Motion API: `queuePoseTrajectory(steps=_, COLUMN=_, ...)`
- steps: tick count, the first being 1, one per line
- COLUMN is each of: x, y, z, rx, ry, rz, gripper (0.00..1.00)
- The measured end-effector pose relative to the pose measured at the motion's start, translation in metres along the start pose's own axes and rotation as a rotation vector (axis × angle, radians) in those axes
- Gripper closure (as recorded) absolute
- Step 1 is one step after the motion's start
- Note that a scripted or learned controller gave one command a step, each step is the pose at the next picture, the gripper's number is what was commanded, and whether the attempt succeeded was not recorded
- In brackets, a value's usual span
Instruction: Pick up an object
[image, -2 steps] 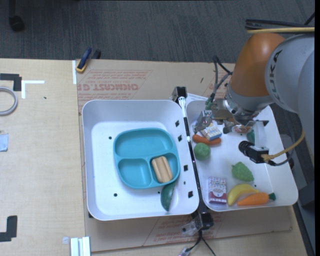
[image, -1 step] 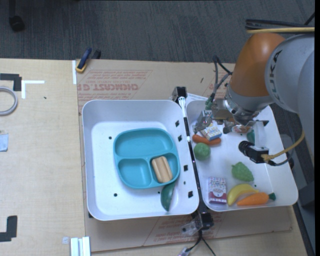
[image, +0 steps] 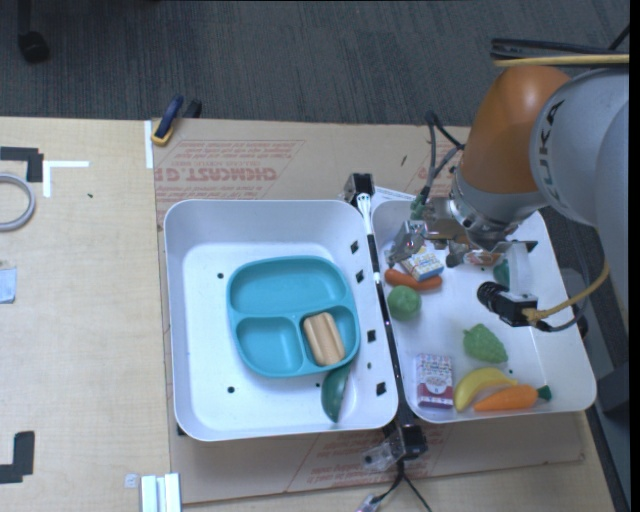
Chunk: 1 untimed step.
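My gripper (image: 412, 243) hangs low over the upper left part of the right bin (image: 572, 352), below the orange band of the arm. Right under and beside it lie a small white and blue carton (image: 428, 265) and a small carrot (image: 412, 281). A green ball (image: 404, 302) sits just below them. Further down the bin lie a green leafy piece (image: 485, 343), a banana (image: 480, 384), a bigger carrot (image: 510, 398) and a red and white box (image: 434, 380). I see nothing lifted off the bin floor.
The left bin (image: 190, 300) holds a teal divided plate (image: 270, 300) with a tan bun (image: 322, 337) in its lower right compartment. A dark green vegetable (image: 335, 393) lies by the plate's lower edge. The arm's body and a black cable fitting (image: 503, 303) cover the right bin's upper right.
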<state>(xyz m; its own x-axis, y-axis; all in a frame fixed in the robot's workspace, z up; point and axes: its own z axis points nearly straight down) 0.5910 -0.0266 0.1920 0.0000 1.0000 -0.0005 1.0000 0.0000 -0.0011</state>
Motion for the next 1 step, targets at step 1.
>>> queuePoseTrajectory(steps=1, x=-0.0917, y=0.0142, z=0.0646, rx=-0.001, ry=0.000, rz=0.002, gripper=0.00)
